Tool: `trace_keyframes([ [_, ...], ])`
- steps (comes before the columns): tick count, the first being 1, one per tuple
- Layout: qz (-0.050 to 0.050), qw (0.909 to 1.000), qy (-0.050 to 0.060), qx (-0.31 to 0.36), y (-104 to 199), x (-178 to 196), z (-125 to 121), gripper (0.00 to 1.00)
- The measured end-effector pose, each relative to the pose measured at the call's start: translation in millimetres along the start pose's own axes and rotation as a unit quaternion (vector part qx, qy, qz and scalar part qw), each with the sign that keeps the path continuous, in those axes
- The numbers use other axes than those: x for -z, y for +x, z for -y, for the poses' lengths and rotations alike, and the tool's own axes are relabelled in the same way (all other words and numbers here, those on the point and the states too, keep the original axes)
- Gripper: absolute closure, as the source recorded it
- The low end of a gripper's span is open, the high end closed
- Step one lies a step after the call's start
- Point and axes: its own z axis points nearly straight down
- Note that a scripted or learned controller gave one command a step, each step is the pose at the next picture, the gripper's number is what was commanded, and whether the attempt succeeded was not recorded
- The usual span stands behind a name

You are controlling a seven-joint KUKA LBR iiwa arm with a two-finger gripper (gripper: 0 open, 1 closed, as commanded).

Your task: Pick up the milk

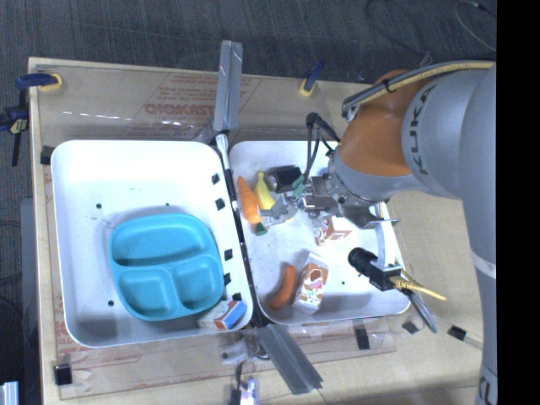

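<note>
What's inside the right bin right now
A carrot, a banana, a sausage and two cartons. The arm covers the bin's far right corner.

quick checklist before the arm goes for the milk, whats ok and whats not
1. Milk carton in view, in the right bin: ok.
2. Carton free of the gripper: ok, gripper sits further back in the bin.
3. Gripper above the carton: not ok.
4. Space around the carton: not ok, sausage lies right beside it.
5. Finger opening: cannot tell.
</note>
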Motion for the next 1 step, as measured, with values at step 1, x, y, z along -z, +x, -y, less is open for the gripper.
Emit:
trace_keyframes([
  [1, 0.001, 0.9999, -0.001, -0.014, -68.1, -15.1, -6.6, 0.00],
])
